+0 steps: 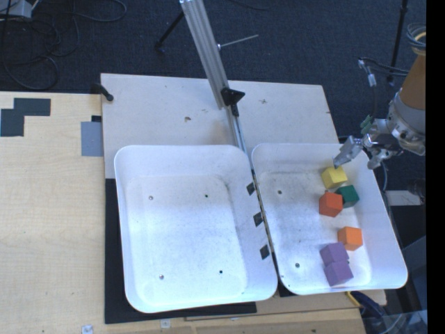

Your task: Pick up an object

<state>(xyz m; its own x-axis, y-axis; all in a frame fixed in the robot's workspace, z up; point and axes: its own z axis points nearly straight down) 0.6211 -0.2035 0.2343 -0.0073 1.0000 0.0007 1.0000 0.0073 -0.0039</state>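
Gripper (361, 152) hangs jaws apart and empty just above the yellow block (334, 177) at the right bin's (393, 256) far end; the block looks light, rigid, smooth-faced, best pinched across opposite flat sides.

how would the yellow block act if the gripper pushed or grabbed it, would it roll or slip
The yellow block has flat faces, so it would probably slide, not roll. It sits close by the green block and red block, so a push likely nudges them. It looks stiff and probably light.
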